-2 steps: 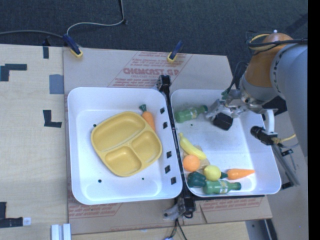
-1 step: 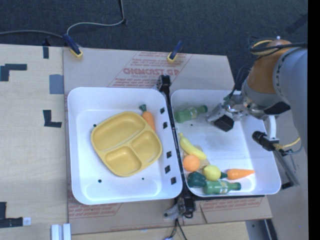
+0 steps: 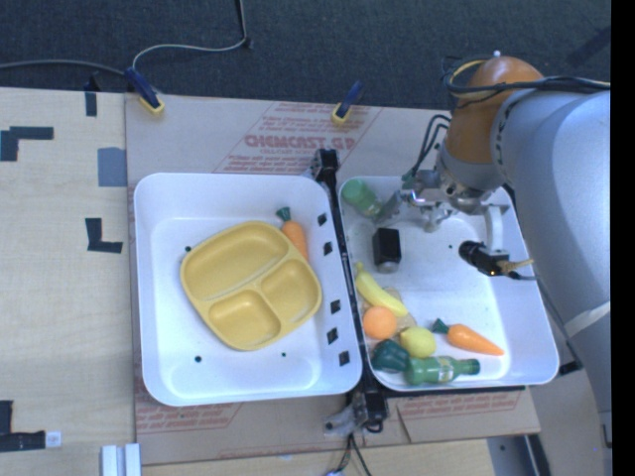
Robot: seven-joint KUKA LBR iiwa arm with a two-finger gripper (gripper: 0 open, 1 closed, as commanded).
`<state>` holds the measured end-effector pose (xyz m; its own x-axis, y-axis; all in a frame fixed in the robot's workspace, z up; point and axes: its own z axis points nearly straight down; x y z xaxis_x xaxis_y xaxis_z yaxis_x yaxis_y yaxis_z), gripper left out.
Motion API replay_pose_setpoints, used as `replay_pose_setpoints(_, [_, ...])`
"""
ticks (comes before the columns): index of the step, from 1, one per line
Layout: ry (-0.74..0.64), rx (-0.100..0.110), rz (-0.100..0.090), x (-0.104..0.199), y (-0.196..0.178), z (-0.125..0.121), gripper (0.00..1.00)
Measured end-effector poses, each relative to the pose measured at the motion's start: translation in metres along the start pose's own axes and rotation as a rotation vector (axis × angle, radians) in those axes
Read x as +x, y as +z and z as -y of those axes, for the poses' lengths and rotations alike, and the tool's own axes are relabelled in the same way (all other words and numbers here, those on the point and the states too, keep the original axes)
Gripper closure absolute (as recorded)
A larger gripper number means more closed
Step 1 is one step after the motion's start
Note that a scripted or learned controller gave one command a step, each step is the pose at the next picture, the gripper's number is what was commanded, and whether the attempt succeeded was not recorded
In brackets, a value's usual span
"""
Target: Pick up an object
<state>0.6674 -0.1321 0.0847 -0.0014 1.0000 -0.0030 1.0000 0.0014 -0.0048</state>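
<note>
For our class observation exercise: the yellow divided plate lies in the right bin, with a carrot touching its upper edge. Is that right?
Not quite. The camera view shows the yellow divided plate in the left bin, not the right one. The rest holds: a carrot lies against its upper edge.

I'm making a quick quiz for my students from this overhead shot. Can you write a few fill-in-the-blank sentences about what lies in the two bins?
1. The yellow divided plate lies in the ____ bin.
2. Touching that plate's upper edge is a ____.
3. The banana lies in the ____ bin.
4. The right bin holds ____ carrot.

Missing words: left; carrot; right; one
</note>
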Motion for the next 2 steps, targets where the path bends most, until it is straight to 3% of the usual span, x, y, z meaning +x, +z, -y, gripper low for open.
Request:
replay_pose_setpoints(1, [0.001, -0.006, -0.002, 0.016, -0.001, 0.060, 0.00])
replay_pose_setpoints(2, [0.001, -0.006, -0.001, -0.022, -0.093, 0.085, 0.00])
